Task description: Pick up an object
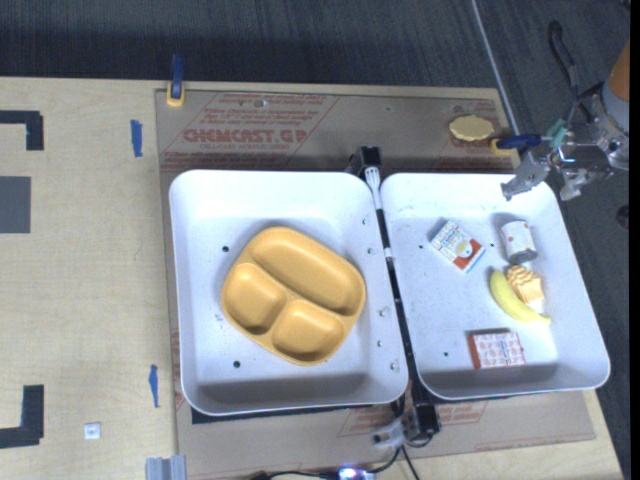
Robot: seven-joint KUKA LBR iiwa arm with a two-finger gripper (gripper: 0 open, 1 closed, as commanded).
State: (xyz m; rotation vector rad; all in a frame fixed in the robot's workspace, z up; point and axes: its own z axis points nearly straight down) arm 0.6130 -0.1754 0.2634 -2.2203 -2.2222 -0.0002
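Gripper (525,180) hangs over the right bin's (580,368) far corner; jaw state unreadable from here.

Nearest piece is the small can (517,238), lying just below the gripper, banana (515,296) beside it. Can looks light, stiff, likely slick and prone to roll; best pinched across its round sides. Nothing held.

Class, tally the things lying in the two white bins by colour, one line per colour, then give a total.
Yellow: 3 – tray, banana, snack
Red and white: 2 – carton, box
White: 1 – can
Total: 6
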